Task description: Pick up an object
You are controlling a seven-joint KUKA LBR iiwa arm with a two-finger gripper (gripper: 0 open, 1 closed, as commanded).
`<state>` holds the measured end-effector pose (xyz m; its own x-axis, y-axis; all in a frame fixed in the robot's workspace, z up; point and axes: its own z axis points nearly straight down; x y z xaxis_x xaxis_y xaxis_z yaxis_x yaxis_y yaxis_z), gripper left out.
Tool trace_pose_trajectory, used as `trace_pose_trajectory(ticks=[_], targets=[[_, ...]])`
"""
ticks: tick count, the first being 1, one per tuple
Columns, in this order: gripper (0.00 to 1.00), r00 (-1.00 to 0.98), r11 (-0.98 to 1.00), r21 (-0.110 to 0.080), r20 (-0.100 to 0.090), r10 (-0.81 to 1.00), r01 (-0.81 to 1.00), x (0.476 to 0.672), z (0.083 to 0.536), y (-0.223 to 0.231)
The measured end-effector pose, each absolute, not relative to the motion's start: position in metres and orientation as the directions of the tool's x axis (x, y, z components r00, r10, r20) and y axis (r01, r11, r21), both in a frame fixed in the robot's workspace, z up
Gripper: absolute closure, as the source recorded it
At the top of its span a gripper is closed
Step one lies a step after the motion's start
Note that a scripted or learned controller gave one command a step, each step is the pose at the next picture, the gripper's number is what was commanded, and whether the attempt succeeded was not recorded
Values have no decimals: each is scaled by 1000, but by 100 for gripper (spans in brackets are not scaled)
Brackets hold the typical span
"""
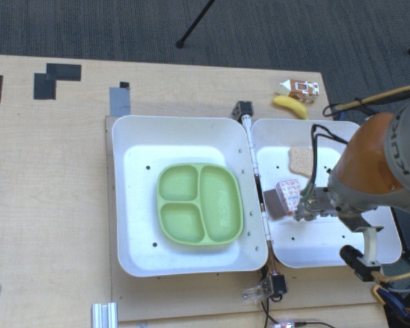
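Green divided plate (199,204) fills mid left bin (133,203). Arm over right bin (328,248) w/ gripper (302,210) low by small patterned box (283,197), touching or just beside (grip state: can't tell). Tan square (301,160) behind. Banana (290,105) on bench.

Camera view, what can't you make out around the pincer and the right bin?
- Pincer: finger state hidden under the arm's wrist.
- Small box: print too small to read; contact unclear.
- Tan slice: too blurred to identify.
- Right bin: right side covered by the arm.
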<state>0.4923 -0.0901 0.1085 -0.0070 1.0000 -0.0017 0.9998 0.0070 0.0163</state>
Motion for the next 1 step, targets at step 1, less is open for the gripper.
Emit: trace_pose_trajectory(ticks=[1], targets=[[0, -7, 7, 16, -2, 1000, 1000, 492, 108, -90]])
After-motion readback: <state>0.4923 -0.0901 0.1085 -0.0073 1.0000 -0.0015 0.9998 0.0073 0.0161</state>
